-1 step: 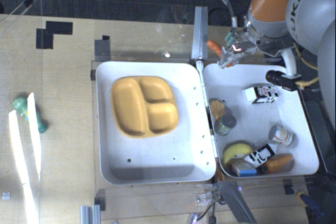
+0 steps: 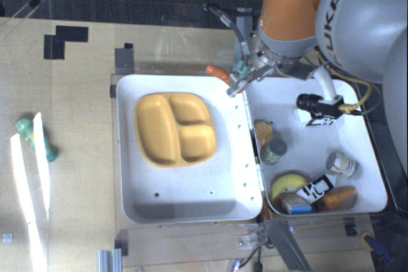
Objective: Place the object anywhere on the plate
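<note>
Finding: the gripper [image 2: 237, 85] hangs over the back end of the divider between the two bins. You cannot tell from this view how wide it stands, or whether it has hold of anything.

Task item: a small orange object [image 2: 217, 73] lies at the back rim of the left bin [image 2: 185, 200], just beside the gripper on its plate side. Whether the two touch is unclear. I judge this to be the object meant.

Recommendation: confirm the grasp before you travel. Then carry toward the front and left until the object is over the yellow plate [image 2: 159, 130], lower it into a compartment, and release low so that a rounded piece does not roll off.

Count: two bins; one plate with three compartments, nothing on it. The right bin [image 2: 357, 130] holds seven loose items as far as I can separate them:
- one brown lump [image 2: 263, 130]
- one grey jar [image 2: 274, 151]
- one small tin [image 2: 342, 164]
- one yellow fruit [image 2: 288, 185]
- one black-and-white piece [image 2: 317, 188]
- one orange-brown piece [image 2: 338, 197]
- one blue-grey box [image 2: 296, 204]
</note>
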